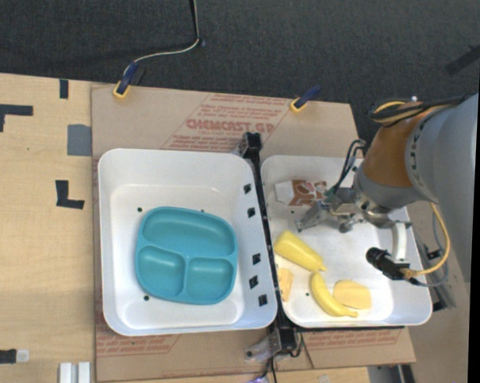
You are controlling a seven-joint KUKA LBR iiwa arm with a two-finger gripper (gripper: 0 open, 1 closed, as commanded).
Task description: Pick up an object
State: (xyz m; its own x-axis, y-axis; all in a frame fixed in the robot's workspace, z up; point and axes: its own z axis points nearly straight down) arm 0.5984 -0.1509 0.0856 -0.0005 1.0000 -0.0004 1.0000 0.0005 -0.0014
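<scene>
My gripper (328, 221) hangs low over the upper middle of the right bin (409, 313), open, with nothing between its fingers. A brown and white packet (299, 191) lies just up and left of it. A yellow wedge (299, 251) rests below and to the left of the gripper, apart from it. Nearer the front of the bin lie a yellow banana (325, 297) and a pale yellow round piece (352, 295), touching each other. A small orange slice (284, 282) leans at the bin's left wall.
The left bin (114, 173) holds a teal divided plate (186, 254). A black divider (259, 219) runs between the two bins. The arm's grey body and orange band (392, 158) cover the right bin's right side, with cables (415, 270) beside it.
</scene>
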